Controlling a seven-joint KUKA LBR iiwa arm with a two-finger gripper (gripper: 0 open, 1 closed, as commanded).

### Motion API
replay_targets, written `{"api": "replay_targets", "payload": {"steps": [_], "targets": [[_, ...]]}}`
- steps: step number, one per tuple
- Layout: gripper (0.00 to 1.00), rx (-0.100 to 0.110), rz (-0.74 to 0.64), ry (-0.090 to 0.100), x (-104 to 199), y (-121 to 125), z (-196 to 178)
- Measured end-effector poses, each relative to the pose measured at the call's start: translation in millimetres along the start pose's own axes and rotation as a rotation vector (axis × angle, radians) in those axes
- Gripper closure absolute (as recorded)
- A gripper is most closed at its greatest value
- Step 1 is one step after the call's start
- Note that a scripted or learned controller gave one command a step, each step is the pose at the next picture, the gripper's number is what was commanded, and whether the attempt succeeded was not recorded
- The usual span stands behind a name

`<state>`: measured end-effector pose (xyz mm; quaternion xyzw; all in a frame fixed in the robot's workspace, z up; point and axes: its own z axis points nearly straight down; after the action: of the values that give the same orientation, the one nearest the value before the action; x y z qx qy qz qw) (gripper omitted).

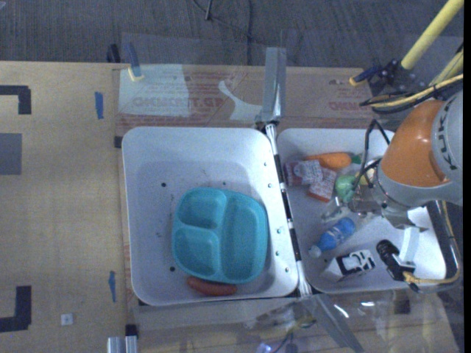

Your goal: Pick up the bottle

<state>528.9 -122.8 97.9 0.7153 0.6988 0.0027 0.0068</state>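
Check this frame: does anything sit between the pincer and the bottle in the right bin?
Nothing visible does. The pincer hangs just above and right of the blue bottle, with bare bin floor between them. The black-and-white carton lies below the bottle, and the red packets farther up, both off that path.

Arm (419, 160) cut off at right edge, covers right bin's (441, 267) upper right. Red item (212, 287) half hidden under teal tray (219, 234). Carton (355, 263) label unreadable.

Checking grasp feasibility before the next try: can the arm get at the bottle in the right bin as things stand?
Probably yes. The bottle lies on its side in the right bin with nothing on top, and the arm hangs just above it. A black-and-white item close by could crowd the grasp.
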Motion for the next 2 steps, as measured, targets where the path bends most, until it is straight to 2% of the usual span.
{"api": "replay_targets", "payload": {"steps": [1,2], "targets": [[0.00,0.000,-0.077,0.003,8.1,-45.8,8.7],[1.00,-0.004,-0.070,0.003,5.7,-44.3,-0.7]]}}
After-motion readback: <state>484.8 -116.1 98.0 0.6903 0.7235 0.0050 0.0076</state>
